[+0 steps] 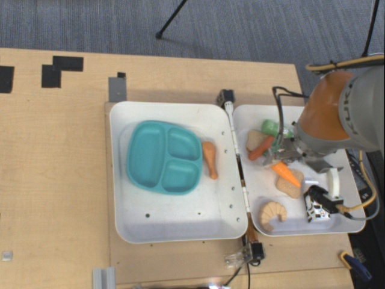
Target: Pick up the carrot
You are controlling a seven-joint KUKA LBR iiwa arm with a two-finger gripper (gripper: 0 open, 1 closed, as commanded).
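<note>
End effector poised beside the carrot in the right bin, lined up for grasping; finger state cannot be told.

A robotics lab: a grey-and-orange arm works over two white bins on a plywood bench above grey carpet.

Grey arm with rounded housing, broad orange band above wrist, black cable looping alongside, yellow cable above the band.
</note>
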